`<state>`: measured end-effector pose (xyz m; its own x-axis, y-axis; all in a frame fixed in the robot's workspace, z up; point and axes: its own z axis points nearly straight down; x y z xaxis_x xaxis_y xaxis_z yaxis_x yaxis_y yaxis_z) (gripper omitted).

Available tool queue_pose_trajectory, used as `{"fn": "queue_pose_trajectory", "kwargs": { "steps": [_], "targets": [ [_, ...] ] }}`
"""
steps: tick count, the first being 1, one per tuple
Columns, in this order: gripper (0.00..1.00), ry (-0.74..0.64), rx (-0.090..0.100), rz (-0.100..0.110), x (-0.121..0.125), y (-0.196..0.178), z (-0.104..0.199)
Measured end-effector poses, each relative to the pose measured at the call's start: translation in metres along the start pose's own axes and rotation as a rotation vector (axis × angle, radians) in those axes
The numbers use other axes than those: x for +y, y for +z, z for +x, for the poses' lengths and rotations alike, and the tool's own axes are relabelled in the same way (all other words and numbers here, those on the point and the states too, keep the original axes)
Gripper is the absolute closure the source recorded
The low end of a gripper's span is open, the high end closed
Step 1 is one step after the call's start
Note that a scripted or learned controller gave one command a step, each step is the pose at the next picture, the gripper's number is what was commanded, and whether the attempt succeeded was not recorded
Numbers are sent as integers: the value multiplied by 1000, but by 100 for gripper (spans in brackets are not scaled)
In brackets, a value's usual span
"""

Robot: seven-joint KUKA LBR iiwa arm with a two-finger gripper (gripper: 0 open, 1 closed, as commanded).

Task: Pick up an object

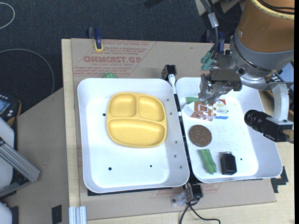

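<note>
The arm's gripper (208, 101) hangs low in the right bin (250, 146), its tip at the upper edge of a flat printed packet (211, 111) in white, orange and red. From this high, slanted angle it cannot be told whether the gripper is spread or pressed together, nor whether it has any purchase on the packet, which appears to lie on the bin floor.

Just beside the packet, on its far left, a small green piece (191, 99) pokes out. Nearer the camera lie a brown round disc (200, 136), then a green stick (208, 161) and a small black block (228, 163) side by side at the bin's front. In the left bin (93, 143), well apart from the arm, a yellow divided plate (137, 119) sits alone.

By the look of it the pick is at the reach-and-grasp stage: the approach seems made, with the packet the likely target. Nothing is seen lifted clear. What remains, on this evidence, is a firm grip and the lift itself; a thin, flat packet may slide or slip rather than rise.
</note>
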<state>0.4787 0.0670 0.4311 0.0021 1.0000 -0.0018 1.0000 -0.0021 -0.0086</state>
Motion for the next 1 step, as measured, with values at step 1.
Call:
{"fn": "queue_pose_trajectory", "kwargs": {
  "steps": [1],
  "targets": [
    [100,5,0,-19,0,-73,-72]
  ]
}}
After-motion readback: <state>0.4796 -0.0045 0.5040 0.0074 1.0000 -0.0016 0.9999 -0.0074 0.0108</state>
